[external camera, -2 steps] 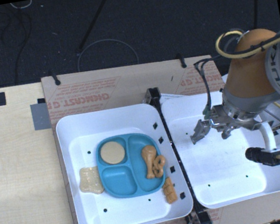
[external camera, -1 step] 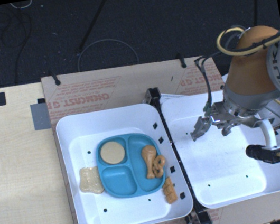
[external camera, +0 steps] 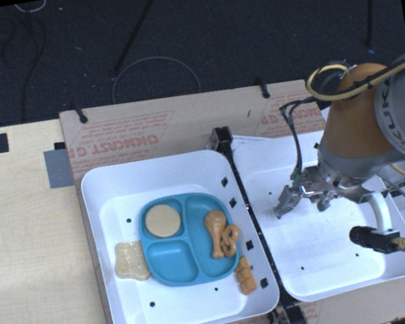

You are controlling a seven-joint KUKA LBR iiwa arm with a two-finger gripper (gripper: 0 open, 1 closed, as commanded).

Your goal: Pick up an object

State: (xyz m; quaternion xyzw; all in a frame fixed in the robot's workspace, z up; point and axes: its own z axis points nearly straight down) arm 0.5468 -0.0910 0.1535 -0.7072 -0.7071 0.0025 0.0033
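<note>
While the gripper (external camera: 296,201) hangs over the right bin (external camera: 337,265), we see no object under it; every pickable thing sits in the left bin (external camera: 103,194). We cannot tell whether the fingers are apart or together: they are small and tangled in shadow.

The blue tray (external camera: 176,267) holds a round biscuit (external camera: 162,220) in one compartment and a pretzel-shaped piece (external camera: 221,233) in another. A pale cracker (external camera: 131,261) lies just beside the tray's left edge, and a small brown chunk (external camera: 244,275) sits at its lower right corner, near the divider.

Risks as we judge them:
- A descent here would close on bare floor.
- Crossing over, the fingers could clip the black divider clamps (external camera: 224,142).
- The brown chunk is crowded by wall and tray.
- Flat pieces may slip out.
</note>
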